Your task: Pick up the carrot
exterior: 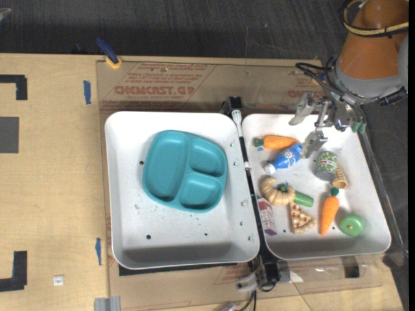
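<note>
Two toy carrots lie in the right bin. One carrot lies flat near the bin's back left, its green end pointing left. The other carrot lies near the front right, leafy top pointing away. My gripper hangs over the back of the right bin, just right of the rear carrot and above the blue bottle. Its fingers stand apart, open, with nothing between them.
Also in the right bin: a small can, a green apple, a pizza slice, a bread piece and a purple packet. A teal divided plate lies in the left bin.
</note>
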Motion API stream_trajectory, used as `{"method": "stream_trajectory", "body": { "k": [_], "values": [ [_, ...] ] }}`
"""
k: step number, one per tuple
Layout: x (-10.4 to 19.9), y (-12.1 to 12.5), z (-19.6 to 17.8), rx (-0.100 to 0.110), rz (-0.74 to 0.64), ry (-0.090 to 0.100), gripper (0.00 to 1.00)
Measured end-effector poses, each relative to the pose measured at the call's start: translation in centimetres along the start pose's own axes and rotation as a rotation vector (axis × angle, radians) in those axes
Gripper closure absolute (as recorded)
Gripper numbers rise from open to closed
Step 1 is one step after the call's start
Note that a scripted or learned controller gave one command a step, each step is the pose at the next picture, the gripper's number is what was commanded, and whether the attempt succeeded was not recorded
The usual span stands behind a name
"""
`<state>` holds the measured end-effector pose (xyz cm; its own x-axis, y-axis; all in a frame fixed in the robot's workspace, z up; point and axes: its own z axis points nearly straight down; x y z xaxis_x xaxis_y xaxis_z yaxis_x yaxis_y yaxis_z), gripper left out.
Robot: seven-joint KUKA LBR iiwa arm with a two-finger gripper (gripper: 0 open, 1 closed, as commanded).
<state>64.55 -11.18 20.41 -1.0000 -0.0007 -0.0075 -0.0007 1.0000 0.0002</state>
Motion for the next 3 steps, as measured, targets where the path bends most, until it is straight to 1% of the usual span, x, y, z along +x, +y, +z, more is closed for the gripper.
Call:
{"method": "stream_trajectory", "body": {
  "k": [1,2,3],
  "values": [
    [2.3,-1.3,10.8,0.001,-0.009,0.0,0.0],
    [7.6,-5.2,11.4,0.002,-0.011,-0.003,0.0],
    [16.4,-4.1,11.3,0.002,-0.008,-0.001,0.0]
  ]
}}
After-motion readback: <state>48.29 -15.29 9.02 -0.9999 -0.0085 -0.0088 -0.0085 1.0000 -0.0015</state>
